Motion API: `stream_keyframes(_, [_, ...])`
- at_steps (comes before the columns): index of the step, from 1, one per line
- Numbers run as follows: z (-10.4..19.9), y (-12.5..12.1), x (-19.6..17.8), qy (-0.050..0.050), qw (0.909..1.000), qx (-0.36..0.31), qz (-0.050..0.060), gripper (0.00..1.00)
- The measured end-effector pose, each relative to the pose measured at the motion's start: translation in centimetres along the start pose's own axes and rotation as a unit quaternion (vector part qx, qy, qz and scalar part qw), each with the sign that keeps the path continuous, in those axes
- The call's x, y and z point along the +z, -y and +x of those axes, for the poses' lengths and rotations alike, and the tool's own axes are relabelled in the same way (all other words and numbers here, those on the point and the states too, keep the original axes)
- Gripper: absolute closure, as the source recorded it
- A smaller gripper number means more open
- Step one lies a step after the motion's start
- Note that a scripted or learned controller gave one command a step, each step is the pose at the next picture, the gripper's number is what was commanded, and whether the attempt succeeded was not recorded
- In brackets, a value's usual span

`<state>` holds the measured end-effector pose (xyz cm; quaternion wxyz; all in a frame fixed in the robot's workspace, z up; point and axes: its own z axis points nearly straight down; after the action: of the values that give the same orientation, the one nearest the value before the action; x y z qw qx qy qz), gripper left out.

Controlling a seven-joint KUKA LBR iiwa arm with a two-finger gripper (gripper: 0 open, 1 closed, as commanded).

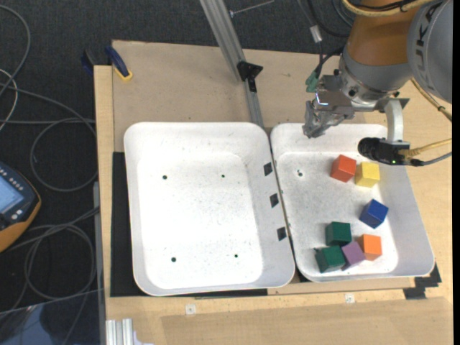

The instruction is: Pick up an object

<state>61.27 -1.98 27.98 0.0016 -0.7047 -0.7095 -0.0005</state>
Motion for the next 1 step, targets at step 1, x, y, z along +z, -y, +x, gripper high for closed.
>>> stream_keyframes(1, [5.18,2.31,0.14,0.0,1.0,0.0,0.0,1.0])
